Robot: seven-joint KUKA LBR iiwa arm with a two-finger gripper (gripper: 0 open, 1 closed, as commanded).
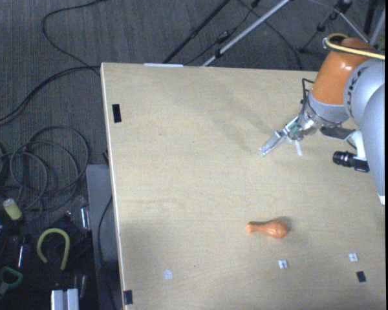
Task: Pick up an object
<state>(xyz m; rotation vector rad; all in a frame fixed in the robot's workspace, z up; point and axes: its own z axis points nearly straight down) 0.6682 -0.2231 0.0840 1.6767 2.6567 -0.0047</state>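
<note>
An orange pear-shaped object (269,228) is seen lying flat on the bare wooden bench (181,173), toward the near edge and right of centre. Its long axis runs roughly left to right, with the narrow neck pointing left and the fat bulb to the right. Nothing is touching it.

The end effector (277,142) is held above the bench, well apart from the object and farther back in the view. Its pale fingers are angled down and to the left; whether they are spread or closed cannot be told at this resolution, and nothing is seen between them. The object lies toward the near edge from the tip, almost directly below it in the picture.

The pick is judged not yet begun. An approach across the short axis at the bulb is judged most promising.

A few small markers (282,263) are noted on the bench near the object.
</note>
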